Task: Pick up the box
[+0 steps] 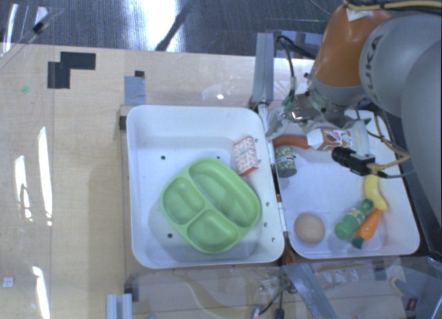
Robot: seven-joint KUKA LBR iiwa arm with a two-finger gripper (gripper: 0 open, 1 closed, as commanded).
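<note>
The camera view shows two white bins: the left bin (138,172) holds one green divided plate (210,205) and one small box (245,155), which leans at the right wall, beside the plate. The right bin (407,238) holds one egg (309,228), one banana (373,192), one carrot (369,226), one green bottle (353,219), one small can (285,161) and one sausage (290,141). The gripper (304,114) is over the far left corner of the right bin, and whether it is apart or together I cannot tell.

A light green plastic plate with three compartments (210,205) lies in the left shallow white bin (145,193). In the right shallow white bin (407,238), a small green-labelled can (285,161) stands at the far left beside an orange sausage-shaped toy (291,141). A beige egg-shaped ball (309,228) sits near the front; a yellow banana (374,192), a green bottle (353,220) and an orange carrot (368,227) cluster at the right.
</note>
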